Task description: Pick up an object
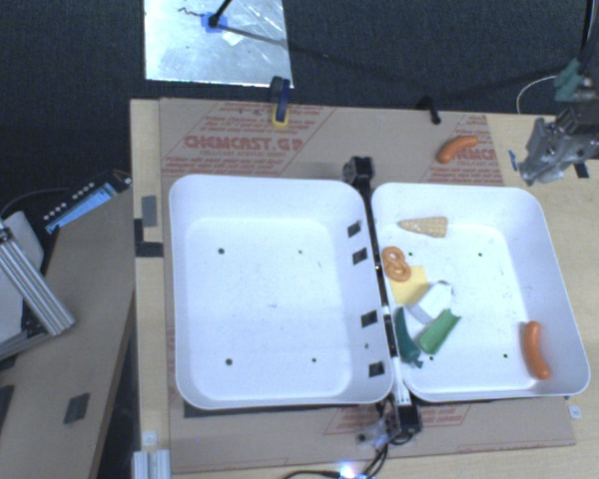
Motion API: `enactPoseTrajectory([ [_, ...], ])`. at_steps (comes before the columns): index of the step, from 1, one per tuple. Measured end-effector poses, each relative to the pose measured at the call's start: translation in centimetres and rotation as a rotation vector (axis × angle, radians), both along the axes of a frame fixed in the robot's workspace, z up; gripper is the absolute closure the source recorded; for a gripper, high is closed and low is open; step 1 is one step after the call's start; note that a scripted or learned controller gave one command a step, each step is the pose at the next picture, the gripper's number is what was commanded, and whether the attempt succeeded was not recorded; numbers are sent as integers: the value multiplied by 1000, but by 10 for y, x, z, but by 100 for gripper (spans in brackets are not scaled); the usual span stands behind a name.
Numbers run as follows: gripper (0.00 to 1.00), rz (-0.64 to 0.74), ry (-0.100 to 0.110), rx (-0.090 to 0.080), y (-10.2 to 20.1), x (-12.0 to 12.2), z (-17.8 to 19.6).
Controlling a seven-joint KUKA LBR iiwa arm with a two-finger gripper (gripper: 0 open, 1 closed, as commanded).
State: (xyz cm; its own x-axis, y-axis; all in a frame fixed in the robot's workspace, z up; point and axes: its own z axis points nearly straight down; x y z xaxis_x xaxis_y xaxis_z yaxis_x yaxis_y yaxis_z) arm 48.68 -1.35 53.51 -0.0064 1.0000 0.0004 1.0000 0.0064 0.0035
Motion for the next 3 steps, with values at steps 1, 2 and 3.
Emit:
enactPoseTrajectory([
  [1,100,2,1,1,46,0,0],
  [2,100,-18,-1,-4,-85,-1,0],
  [3,100,0,1,0,-51,0,-15],
])
